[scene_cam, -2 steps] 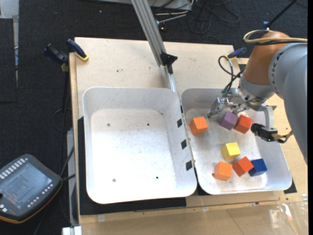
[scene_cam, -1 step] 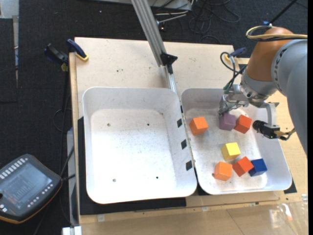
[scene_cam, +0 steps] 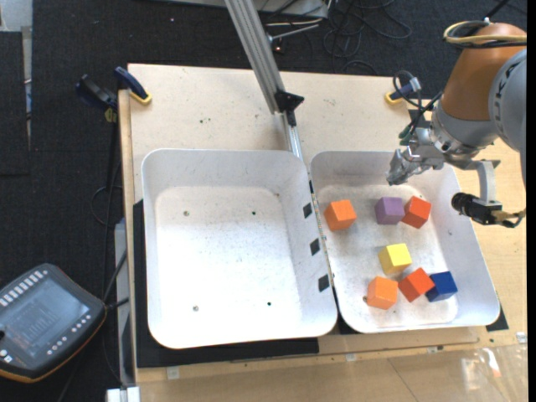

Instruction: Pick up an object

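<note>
Purple cube (scene_cam: 389, 210), just below the gripper (scene_cam: 399, 174), looks light, stiff and flat-sided, best pinched across two opposite faces; whether that gripper is released or clenched I cannot tell.

White bins (scene_cam: 226, 170) hold orange (scene_cam: 340, 214), purple (scene_cam: 389, 210), yellow (scene_cam: 395, 258) and blue (scene_cam: 443, 286) cubes.

No text, label, brand, number or sign can be read anywhere; the handheld pendant (scene_cam: 42, 321), well away from the end effector (scene_cam: 400, 172), shows a screen too blurred to read.
</note>
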`<state>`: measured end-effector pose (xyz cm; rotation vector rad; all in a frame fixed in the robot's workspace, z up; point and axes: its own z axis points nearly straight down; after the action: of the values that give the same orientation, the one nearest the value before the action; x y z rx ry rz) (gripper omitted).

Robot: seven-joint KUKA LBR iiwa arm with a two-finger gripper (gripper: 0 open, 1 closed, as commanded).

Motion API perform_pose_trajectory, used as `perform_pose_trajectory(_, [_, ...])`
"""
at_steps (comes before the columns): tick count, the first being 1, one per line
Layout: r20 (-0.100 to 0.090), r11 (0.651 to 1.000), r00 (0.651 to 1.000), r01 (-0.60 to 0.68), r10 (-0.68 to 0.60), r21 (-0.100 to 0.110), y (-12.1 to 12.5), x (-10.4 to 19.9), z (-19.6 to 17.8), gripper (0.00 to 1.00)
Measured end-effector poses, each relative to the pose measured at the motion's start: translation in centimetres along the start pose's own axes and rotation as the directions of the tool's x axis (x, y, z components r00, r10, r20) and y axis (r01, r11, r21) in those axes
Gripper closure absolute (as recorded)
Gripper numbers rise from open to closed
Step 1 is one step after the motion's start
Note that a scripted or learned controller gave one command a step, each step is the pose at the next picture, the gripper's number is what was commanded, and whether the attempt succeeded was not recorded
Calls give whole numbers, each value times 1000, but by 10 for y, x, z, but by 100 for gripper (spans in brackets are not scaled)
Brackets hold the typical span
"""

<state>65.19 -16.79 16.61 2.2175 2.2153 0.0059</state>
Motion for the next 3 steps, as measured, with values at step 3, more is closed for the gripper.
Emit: perform_pose_trajectory(3, [-1, 1000, 1000, 3, -3, 2, 0, -11, -124, 100])
